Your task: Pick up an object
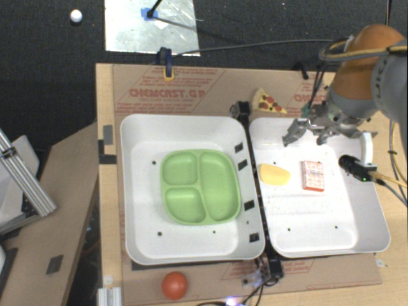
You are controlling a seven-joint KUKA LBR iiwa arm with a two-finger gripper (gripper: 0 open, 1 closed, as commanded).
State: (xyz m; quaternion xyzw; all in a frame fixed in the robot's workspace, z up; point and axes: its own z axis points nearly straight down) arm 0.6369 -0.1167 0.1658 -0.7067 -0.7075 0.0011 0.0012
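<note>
Brown cardboard covers the bench; an orange ball [174,285] lies nearest. Farther, the left bin [137,171] holds a green tray [199,186]; the right bin [331,234] holds a yellow piece [275,174] and red packet [313,175]. Above them, the gripper [308,136] hangs open, empty.

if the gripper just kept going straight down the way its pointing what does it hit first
Probably the bare floor of the right bin, near its back edge. The gripper hangs open above it; the orange-red packet and yellow piece lie nearer. Depth is unclear.

- Yellow wedge [275,174]: lies flat in right bin, near its left wall.
- Red-and-white box [313,175]: flat, upright rectangle, just right of wedge, apart.
</note>
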